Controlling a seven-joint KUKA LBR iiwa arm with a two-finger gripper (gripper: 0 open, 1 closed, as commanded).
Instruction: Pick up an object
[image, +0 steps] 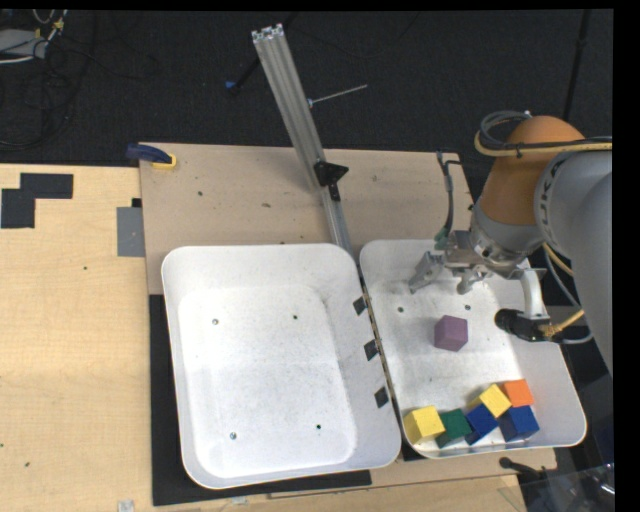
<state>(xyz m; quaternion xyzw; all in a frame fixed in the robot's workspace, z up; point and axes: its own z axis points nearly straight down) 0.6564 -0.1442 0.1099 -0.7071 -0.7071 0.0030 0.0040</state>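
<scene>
Tabletop right bin: purple cube stiff, light, grip flat sides; end effector at 12 o'clock, splayed, holding nothing.

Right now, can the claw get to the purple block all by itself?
Probably yes. The purple block sits alone in the right bin, apart from the colored blocks bunched at the near edge. The claw hangs just beyond it, with nothing between them.

Green block seems half hidden behind neighbouring blocks.
</scene>
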